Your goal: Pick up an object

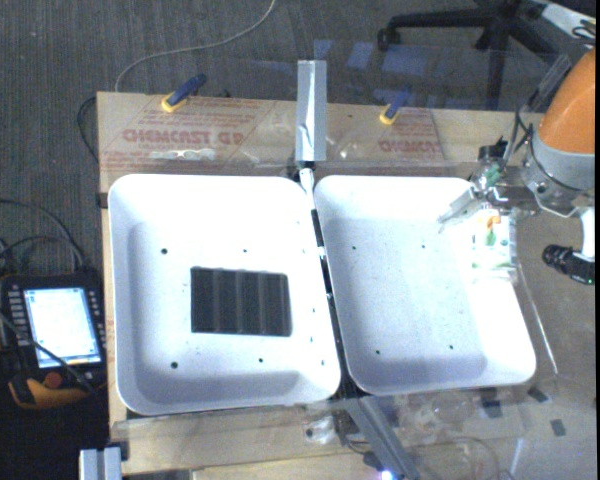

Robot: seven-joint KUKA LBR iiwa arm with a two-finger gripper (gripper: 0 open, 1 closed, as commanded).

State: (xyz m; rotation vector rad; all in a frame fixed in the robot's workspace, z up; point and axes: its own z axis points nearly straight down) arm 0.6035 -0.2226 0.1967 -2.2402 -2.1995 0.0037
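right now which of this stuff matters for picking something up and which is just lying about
Job:
- dark ridged block in the left bin
- gripper over the right bin

Lying about:
- handheld pendant left of the bench
- two clamps on the back board
- office chair base

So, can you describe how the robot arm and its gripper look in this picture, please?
The arm is light grey with a rounded orange band above the wrist. Below it sits a pale housing with small dark and green parts. The gripper is thin, pale metal. A black knob-like part sticks out beside the wrist.
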